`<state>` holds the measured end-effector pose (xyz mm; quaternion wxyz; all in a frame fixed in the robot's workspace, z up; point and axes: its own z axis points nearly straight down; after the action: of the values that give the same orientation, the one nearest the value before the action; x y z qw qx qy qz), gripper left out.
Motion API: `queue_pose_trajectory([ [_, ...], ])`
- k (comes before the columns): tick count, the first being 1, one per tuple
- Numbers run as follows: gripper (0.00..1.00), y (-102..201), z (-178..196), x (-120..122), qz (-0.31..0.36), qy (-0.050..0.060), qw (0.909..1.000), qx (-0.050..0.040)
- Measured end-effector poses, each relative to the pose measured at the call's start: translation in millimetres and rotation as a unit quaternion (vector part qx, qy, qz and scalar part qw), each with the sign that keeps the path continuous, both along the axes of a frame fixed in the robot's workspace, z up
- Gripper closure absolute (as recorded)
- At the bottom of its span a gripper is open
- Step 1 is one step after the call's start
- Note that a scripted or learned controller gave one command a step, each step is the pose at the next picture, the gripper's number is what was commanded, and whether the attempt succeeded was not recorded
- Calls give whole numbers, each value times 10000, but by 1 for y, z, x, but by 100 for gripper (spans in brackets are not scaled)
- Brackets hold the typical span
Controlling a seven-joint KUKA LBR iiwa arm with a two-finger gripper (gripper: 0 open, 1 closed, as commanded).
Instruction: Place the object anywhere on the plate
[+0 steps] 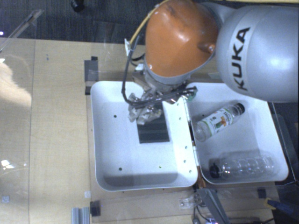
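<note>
Two white bins (100,139) side by side; gripper (142,112) over a dark plate (154,130), opening impossible to tell.

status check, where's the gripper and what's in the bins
Gripper low over left bin, above dark flat square. Two clear bottles lying in right bin: labelled one, plain one. Nothing blocking.

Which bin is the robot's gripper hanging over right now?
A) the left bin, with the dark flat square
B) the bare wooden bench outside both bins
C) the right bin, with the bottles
A: the gripper sits above the left bin, at the far edge of the dark flat square, while the two bottles, a labelled one and a clear one, lie in the right bin.
</note>
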<state>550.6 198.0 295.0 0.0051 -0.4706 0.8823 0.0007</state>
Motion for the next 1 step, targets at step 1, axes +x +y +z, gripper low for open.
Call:
queue_pose_trajectory([
  [1,100,20,25,3,1550,-5,9879,-9],
])
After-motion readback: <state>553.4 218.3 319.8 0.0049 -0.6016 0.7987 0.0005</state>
